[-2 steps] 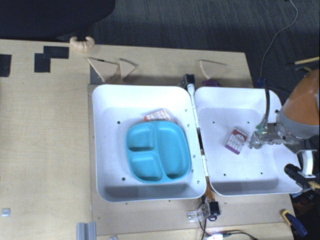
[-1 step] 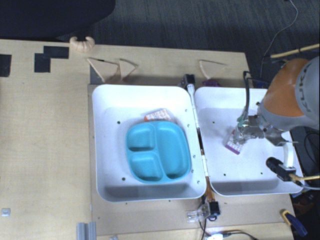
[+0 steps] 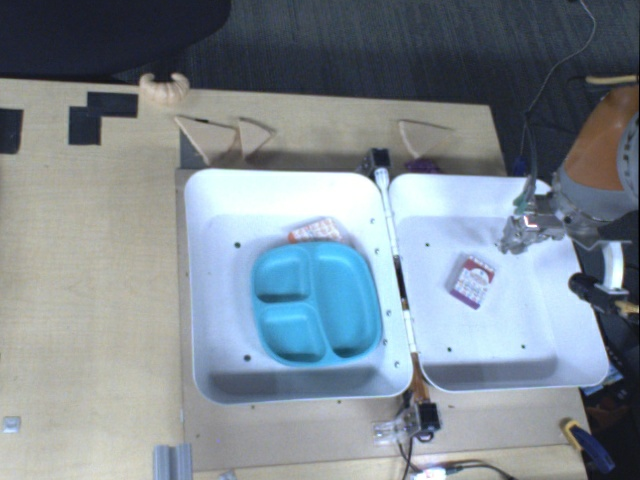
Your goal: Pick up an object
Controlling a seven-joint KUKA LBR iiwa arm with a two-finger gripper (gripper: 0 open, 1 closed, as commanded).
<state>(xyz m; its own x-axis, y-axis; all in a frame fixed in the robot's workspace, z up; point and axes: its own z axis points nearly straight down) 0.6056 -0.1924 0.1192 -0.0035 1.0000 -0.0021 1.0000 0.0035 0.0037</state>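
Observation:
A small maroon and white packet (image 3: pixel 472 281) lies flat near the middle of the right bin (image 3: pixel 540 358). A blue divided tray (image 3: pixel 316 303) fills much of the left bin (image 3: pixel 215 298), and a small red and white packet (image 3: pixel 315 231) rests just behind the tray's far edge. My gripper (image 3: pixel 519 230) hangs over the right bin's back right part, up and to the right of the maroon packet and apart from it. Nothing shows between its fingers.
The grey arm with its orange band (image 3: pixel 605 158) comes in from the right over the right bin's rim. A black clip (image 3: pixel 378 160) sits at the back where the bins meet. Cables and connectors (image 3: pixel 420 423) lie by the front edge.

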